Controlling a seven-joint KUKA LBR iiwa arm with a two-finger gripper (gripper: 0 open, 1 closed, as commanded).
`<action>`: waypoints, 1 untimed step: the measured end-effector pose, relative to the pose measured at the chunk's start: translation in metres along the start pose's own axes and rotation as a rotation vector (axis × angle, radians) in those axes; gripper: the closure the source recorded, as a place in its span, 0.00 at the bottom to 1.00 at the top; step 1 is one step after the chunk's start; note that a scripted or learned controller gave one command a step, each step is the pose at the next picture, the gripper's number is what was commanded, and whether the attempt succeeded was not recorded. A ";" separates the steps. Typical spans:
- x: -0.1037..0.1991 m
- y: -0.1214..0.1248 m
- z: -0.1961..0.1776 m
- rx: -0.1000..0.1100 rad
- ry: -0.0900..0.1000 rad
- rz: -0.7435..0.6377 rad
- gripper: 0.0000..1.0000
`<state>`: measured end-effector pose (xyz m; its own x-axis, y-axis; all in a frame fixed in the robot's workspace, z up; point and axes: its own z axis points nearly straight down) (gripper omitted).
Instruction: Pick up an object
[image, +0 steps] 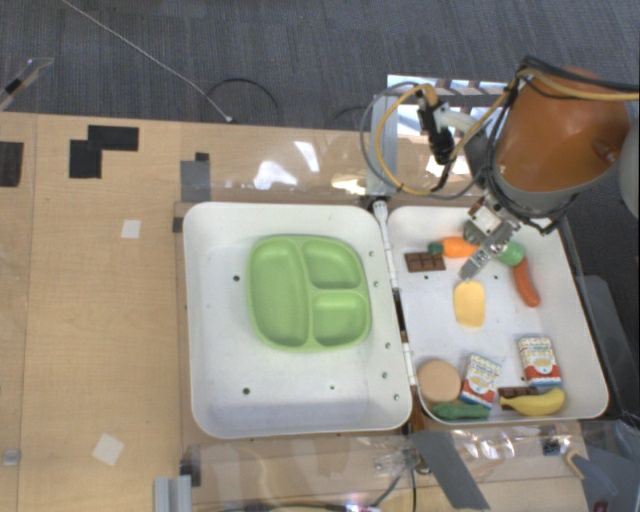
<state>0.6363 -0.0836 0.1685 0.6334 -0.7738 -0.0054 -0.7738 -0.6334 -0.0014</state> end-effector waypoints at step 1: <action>0.036 -0.003 0.036 0.001 0.002 -0.300 1.00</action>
<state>0.6611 -0.1092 0.1325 0.8339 -0.5520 -0.0022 -0.5520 -0.8338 -0.0037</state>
